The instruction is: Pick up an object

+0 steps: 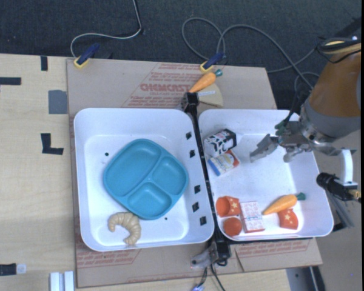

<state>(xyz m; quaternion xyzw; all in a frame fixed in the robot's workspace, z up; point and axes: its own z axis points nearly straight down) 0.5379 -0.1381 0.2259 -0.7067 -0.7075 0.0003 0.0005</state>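
Tray, croissant in left bin; carrot in right bin.

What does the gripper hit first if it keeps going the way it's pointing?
The gripper points left across the right bin. First in that line looks like the small black-and-white carton, with the blue-and-red packet just beside it; height above the floor is unclear.

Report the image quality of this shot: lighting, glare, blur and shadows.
Camera view: even, soft light; no harsh glare on the white bins. The gripper and arm look slightly soft, its fingers hard to resolve. The blue tray and croissant are sharp enough, casting only faint shadows. Small toy food in the right bin is low in detail.
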